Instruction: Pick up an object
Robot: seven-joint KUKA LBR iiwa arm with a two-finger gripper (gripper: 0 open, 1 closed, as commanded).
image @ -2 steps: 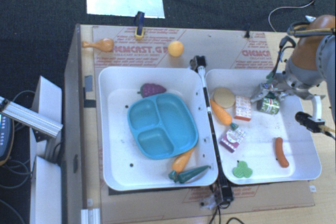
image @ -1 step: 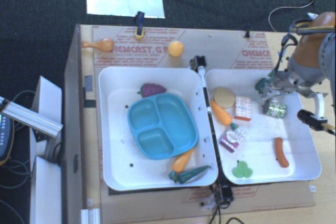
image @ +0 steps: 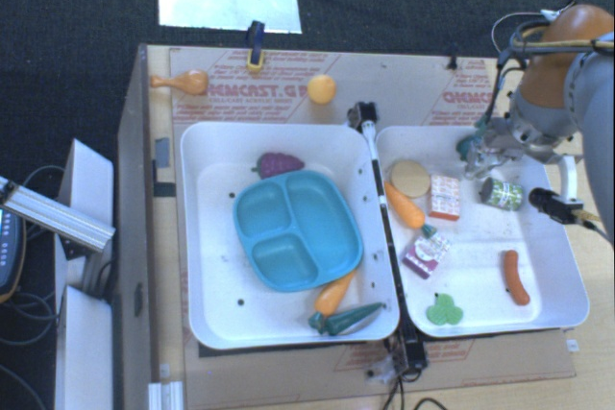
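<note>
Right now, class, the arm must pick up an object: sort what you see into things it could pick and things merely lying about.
In the bins, could be picked:
can
sausage
carrot
clover
small box
grapes
blue tray

Lying about, outside the bins:
yellow ball
wooden drumstick

The gripper hangs beside the can.

Red "DEMCAST" print (partly legible) on the cardboard sheet (image: 279, 84) under the bins
</note>
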